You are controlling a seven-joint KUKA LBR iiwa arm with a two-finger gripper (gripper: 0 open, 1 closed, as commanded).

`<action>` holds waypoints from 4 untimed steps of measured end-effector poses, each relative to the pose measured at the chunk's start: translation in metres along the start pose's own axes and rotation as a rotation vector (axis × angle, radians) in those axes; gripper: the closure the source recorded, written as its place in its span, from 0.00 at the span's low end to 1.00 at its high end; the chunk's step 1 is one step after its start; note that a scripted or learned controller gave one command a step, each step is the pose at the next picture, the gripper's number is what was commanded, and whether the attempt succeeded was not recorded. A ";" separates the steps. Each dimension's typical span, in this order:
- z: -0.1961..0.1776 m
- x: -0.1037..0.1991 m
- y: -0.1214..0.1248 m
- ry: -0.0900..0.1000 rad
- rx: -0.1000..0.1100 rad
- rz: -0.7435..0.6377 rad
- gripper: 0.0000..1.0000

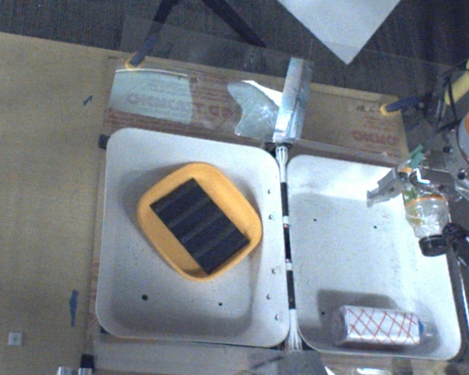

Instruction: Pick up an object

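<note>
White left bin point(115, 296) holds a yellow dish point(200, 219); the hand point(407, 189), whose grip I cannot tell, hovers above the right bin point(339, 240) and its checked tube point(379, 327).

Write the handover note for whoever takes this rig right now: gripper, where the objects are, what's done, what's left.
Gripper: over the back right part of the right bin, near its far wall; nothing seen between its fingers.
Yellow tray with the dark ribbed insert: lying in the middle of the left bin.
Red-and-white checked tube: lying on its side along the right bin's near wall, apart from the gripper.
Done: no pick visible.
Left: pick up an object; the tube is probably the easier grab.
</note>
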State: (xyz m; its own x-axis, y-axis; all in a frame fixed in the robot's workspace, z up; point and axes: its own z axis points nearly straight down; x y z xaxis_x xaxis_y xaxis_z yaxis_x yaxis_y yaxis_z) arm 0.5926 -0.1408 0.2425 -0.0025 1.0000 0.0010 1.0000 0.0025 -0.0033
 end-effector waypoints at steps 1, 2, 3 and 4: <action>0.030 0.061 -0.046 0.000 0.000 0.071 0.00; 0.060 -0.004 -0.030 -0.002 -0.003 0.084 0.00; 0.047 -0.042 -0.008 -0.003 -0.006 0.019 0.00; 0.060 -0.052 0.004 -0.004 -0.005 0.015 0.00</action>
State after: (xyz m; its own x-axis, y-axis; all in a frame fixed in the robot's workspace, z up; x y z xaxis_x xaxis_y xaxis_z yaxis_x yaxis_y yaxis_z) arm 0.5961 -0.1929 0.1825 0.0128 0.9999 -0.0026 0.9999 -0.0128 0.0022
